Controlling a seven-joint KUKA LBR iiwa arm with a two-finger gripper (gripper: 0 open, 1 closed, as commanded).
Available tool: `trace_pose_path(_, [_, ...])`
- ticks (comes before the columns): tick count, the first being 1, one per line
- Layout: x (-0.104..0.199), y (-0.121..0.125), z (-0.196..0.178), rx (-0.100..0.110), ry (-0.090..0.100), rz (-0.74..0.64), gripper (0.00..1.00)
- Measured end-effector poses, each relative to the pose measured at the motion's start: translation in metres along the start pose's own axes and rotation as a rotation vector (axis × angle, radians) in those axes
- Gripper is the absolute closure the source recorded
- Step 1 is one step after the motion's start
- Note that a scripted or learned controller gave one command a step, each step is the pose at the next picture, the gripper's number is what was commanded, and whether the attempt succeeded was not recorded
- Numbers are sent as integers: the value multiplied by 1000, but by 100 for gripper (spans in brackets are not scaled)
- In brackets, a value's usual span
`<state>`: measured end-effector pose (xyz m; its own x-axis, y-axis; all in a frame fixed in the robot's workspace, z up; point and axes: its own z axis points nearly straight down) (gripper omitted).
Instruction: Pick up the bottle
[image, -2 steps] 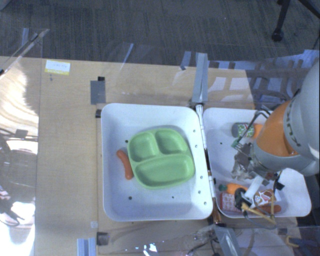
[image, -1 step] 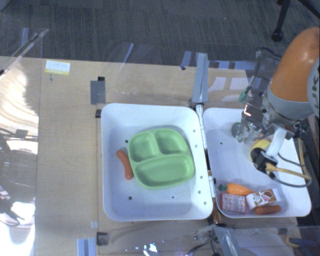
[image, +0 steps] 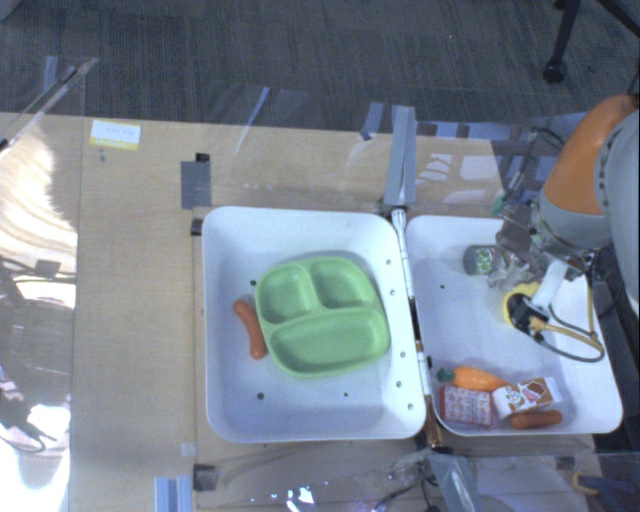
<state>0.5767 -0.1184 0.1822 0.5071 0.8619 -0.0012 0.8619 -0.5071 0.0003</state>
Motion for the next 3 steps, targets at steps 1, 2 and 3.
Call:
trace_pose_path(1, [1, 0, -1, -1, 1, -2, 0])
trace_pose_path(2, [-31, -40, 94, -9, 5, -7, 0])
trace_pose_path(3, [-15, -91, 94, -10, 9, 414, 0])
